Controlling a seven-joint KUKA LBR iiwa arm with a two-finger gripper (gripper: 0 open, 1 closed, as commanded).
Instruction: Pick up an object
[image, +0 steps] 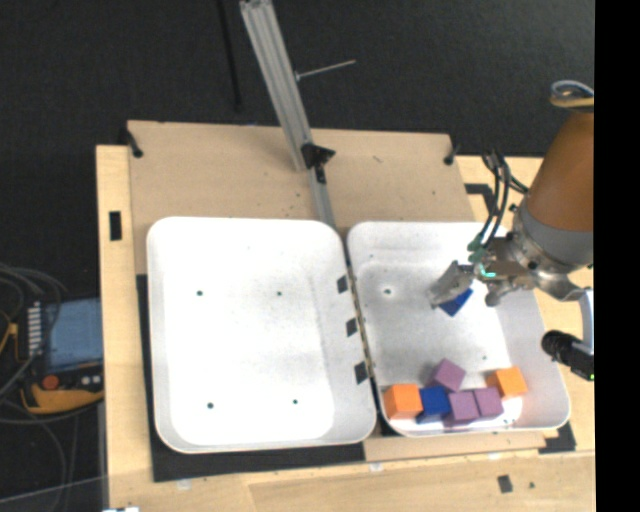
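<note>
My gripper (468, 292) hangs over the middle of the right bin (400, 250), reaching in from the right. A small blue block (459, 302) shows right at its tip, partly hidden by the grey gripper body. I cannot tell whether that block is held or lies on the bin floor. Along the right bin's near edge lies a cluster: an orange block (404, 400), a blue block (435, 400), purple blocks (449, 375) (463, 406) (488, 401) and another orange block (510, 381).
The left bin (180, 260) lies beside the right one, with a divider edge (352, 320) between them. A slanted metal pole (285, 90) rises behind the bins. A black part of the arm (565, 350) sticks out over the right bin's right rim.
</note>
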